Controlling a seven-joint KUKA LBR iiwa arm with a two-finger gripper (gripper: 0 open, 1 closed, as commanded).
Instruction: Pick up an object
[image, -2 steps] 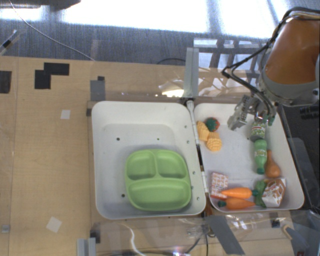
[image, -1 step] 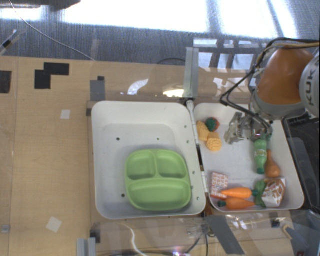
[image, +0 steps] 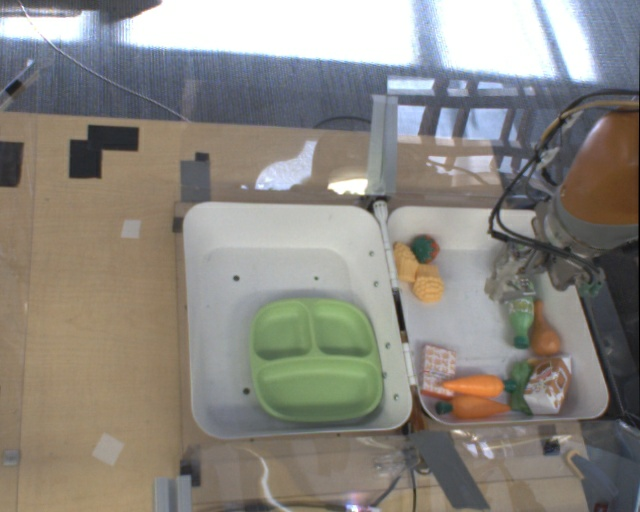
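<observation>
My gripper (image: 513, 285) hangs over the right side of the right bin (image: 470, 250), just above a small green bottle (image: 521, 322). Beside the bottle lies an orange-brown pear-shaped toy (image: 544, 338). Two yellow corn pieces (image: 418, 275) and a red and green strawberry (image: 426, 247) lie near the bin's left wall. At the bin's front lie a pink patterned packet (image: 438, 362), two orange carrots (image: 472, 394) and a brown and white packet (image: 549, 384). The arm's orange band (image: 602, 170) rises at the upper right.
The left bin (image: 230, 250) holds a green divided plate (image: 316, 358) toward its front. A metal post (image: 379, 150) stands behind the seam between the bins. Black cables (image: 525, 180) loop beside the arm's wrist.
</observation>
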